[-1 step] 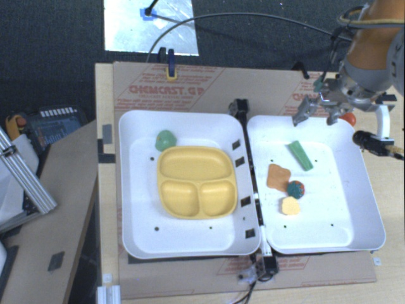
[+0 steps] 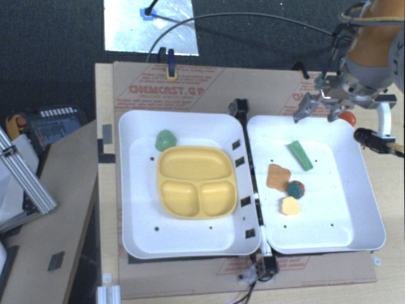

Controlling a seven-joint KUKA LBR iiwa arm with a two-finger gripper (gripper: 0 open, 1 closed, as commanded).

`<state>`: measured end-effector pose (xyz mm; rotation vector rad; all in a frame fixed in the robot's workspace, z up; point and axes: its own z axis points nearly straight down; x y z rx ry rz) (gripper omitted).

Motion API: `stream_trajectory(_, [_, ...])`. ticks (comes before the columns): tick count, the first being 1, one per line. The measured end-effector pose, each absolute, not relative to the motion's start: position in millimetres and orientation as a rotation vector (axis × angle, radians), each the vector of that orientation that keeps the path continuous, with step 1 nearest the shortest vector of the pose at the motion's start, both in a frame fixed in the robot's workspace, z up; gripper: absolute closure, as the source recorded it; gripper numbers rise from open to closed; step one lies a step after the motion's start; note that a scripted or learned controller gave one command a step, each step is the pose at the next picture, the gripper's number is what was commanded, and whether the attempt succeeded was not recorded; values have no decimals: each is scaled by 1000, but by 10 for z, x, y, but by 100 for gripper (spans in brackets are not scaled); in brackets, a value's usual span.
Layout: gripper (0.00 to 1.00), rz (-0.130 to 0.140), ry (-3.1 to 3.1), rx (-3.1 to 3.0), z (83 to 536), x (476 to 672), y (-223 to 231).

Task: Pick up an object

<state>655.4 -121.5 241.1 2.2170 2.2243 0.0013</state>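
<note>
The gripper (image 2: 318, 109) hung above the far edge of the right bin (image 2: 354, 233), fingers spread apart and holding nothing. In that bin lay a green stick (image 2: 300, 154), and nearer its front an orange piece (image 2: 278, 177), a teal-and-red ball (image 2: 295, 189) and a yellow disc (image 2: 290, 206).

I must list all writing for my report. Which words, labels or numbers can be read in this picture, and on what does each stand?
"CHEMCAST GP", red print, reads on the brown paper-covered sheet under the two white bins, behind the left white bin.
More red print on the same sheet, behind the right white bin and along the front edge: too partial and blurred to read.
The dark device with pale keys at the left: markings too small to read.
</note>
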Motion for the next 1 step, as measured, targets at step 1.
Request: stream_trajectory(1, [0,0,2229,2213,1858,6645,-1169])
